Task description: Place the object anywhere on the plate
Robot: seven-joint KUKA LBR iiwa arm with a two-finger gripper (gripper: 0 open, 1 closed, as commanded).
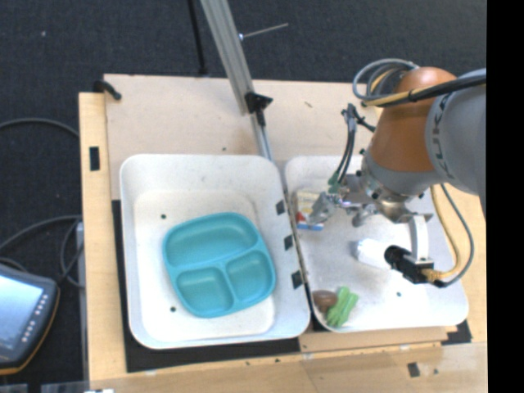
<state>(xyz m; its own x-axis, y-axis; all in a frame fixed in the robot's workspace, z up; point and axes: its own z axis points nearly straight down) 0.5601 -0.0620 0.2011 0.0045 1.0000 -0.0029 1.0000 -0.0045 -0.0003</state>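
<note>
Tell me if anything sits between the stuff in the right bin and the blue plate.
Only the bins' own rims, where the two meet. The green object and brown one lie in the right bin's near corner; the plate lies in the left bin with bare white floor between. The pincer hovers near the divide.

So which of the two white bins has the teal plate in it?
The left bin, farther from the arm. The teal divided plate lies flat on its floor; the right bin holds loose small items, including a green object.
</note>
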